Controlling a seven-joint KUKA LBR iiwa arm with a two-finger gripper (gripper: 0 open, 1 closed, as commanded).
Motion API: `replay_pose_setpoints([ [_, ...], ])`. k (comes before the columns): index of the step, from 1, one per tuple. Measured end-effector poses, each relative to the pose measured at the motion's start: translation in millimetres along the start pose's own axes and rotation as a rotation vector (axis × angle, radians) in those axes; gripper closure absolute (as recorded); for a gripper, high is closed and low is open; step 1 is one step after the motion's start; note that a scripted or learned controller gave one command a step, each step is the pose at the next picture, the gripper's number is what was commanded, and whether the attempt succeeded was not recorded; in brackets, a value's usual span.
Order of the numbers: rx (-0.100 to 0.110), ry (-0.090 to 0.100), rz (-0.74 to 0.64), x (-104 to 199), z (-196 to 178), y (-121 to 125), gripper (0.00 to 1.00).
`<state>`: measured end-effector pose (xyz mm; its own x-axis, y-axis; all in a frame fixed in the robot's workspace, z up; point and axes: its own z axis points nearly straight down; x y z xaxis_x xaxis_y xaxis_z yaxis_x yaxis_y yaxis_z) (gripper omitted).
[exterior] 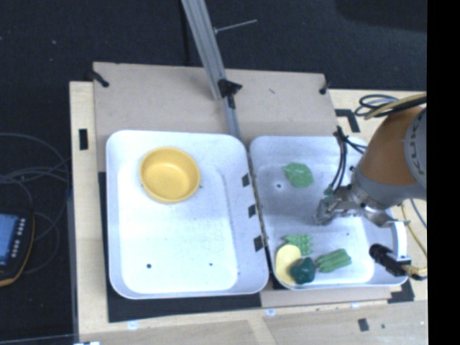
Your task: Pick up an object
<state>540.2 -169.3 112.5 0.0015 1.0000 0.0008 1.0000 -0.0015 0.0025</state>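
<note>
The arm comes in from the right, its orange band (388,149) bulky above the wrist, and the gripper (329,213) hangs low over the right bin (269,157), roughly at the bin's middle and towards its right side. From where the camera looks, the tool is a small grey cluster against the white floor — whether it is spread or closed I cannot tell, and nothing is visibly caught in it.

The nearest loose piece is a pale green lump (297,175), up and a little to the left of the tool, well clear of it. Below the tool, along the bin's near edge, lies a huddle of things: a small green leafy piece (297,244) down and to the left, a long green piece (333,260) almost straight below, and at the corner a yellow round piece (286,261) with a dark teal object (304,269) resting against it. None of these touches the tool.

Far off to the tool's left, across the divide between the bins, the left bin (180,250) holds a yellow bowl (169,175), upright, near its far left corner — well apart from the arm. A grey pole (205,38) slants up from between the two bins at their back.
</note>
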Motion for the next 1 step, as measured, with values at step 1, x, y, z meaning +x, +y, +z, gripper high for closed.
replay_pose_setpoints([
  [1, -0.004, -0.002, -0.002, 0.6, -62.8, -0.3, 1.0],
])
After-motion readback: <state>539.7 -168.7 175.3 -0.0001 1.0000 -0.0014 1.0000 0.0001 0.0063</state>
